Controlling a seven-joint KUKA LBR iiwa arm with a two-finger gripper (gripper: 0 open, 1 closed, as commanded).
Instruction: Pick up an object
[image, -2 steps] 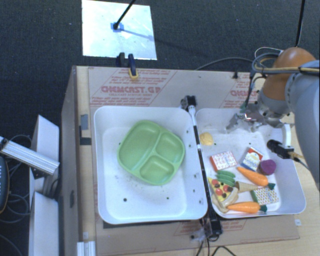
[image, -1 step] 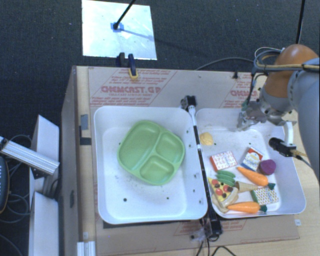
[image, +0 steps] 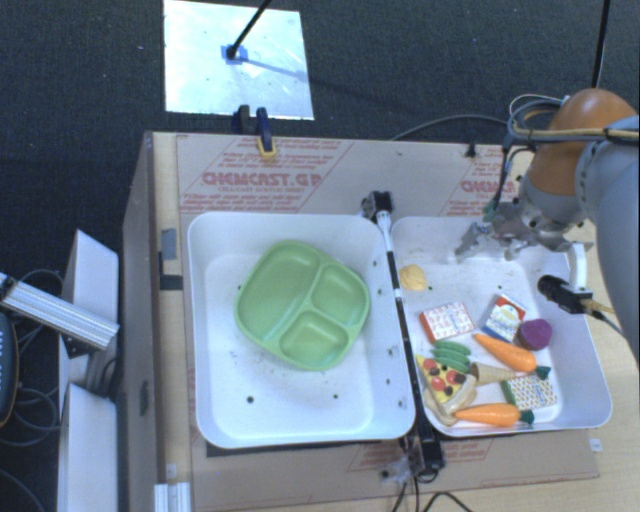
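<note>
Toy food lies in the right bin (image: 575, 330), toward the lower right of the frame: a red card (image: 447, 321), a blue-and-white packet (image: 503, 317), a purple ball (image: 535, 333), two carrots (image: 508, 352), a pizza slice (image: 446, 382) and a yellow lump (image: 412, 276) set apart at the bin's upper left. The gripper (image: 492, 243) hangs over the bin's bare upper part, jaws apart and holding nothing. The lone yellow lump looks the easiest target (nothing crowds it): centre above it, then descend straight. The left bin (image: 215, 300) holds a green divided plate (image: 303, 303).
</note>
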